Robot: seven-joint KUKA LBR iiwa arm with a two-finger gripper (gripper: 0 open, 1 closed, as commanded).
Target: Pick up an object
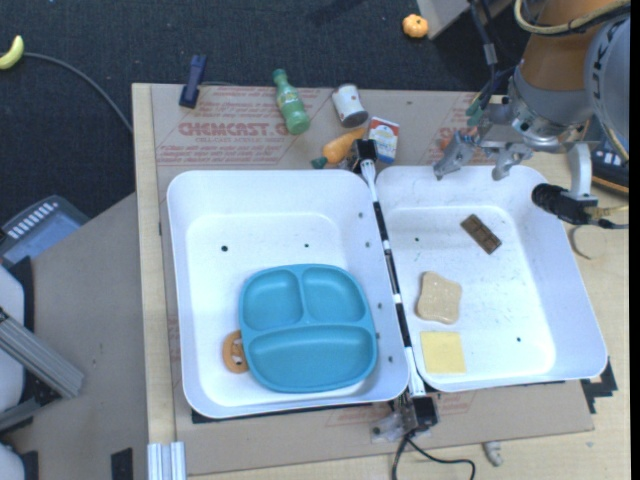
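On the far left a yellow banana (10, 52) lies on the dark floor, and a blue clothespin (192, 80) rests at the back edge of the surface (120, 298). The left bin (195, 203) holds a blue divided plate (307, 326), with a small brown pretzel-like piece (234, 353) tucked against the plate's left rim. Behind the bins lie a green bottle (291, 101), an orange carrot (340, 147), a small can (349, 105) and a little carton (383, 138). The right bin (570, 318) holds a brown chocolate bar (481, 234) near its back, a slice of toast (439, 298) below it, and a yellow cheese slice (443, 351) just beside the toast, nearest the front. The gripper (480, 158) hovers over the right bin's back rim, its fingers (447, 160) spread wide apart, grasping nothing and touching none of the food.
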